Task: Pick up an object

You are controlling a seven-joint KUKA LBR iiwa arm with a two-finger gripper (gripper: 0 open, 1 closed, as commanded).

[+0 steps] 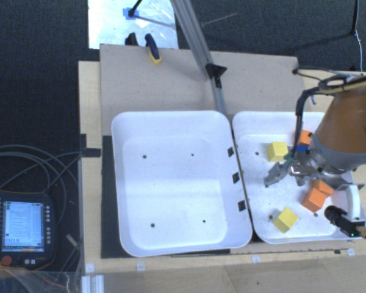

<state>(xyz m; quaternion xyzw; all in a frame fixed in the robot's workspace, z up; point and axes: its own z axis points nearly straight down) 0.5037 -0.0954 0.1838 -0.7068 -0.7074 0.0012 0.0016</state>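
Gripper (pixel 285 171) hovered low over right bin (pixel 250 133), fingers apart, nothing between them. Yellow cube (pixel 277 151) just above-left, orange block (pixel 318 195) lower right, second yellow cube (pixel 286 219) below. Approach step, apparently; next: descend, close on one.

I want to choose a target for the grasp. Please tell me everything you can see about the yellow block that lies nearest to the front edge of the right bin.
The yellow block is a small cube-like piece, plain yellow, of matte look. It lies on the floor of the right bin, near the front rim, turned at a slant to the bin's walls. It lies apart from the orange block and from the gripper.
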